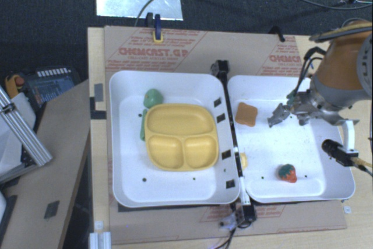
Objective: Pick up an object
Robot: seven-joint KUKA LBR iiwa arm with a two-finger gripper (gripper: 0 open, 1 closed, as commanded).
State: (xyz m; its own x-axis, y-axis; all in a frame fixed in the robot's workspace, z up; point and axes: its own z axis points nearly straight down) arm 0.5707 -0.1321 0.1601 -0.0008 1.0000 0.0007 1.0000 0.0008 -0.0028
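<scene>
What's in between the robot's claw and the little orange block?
Nothing: in the camera view just bare white bin floor lies between the gripper and the orange block.

Two shallow white bins sit side by side on the bench. The left bin [125, 125] holds a yellow divided tray [179, 136] lying over a green item [151, 100]. In the right bin [326, 183] lie an orange-brown block [246, 114] near the divider and a red strawberry-like toy [287, 172] toward the front — well apart. The gripper [277, 116] hangs above the right bin, beside the block, nothing visible between its fingers.
</scene>
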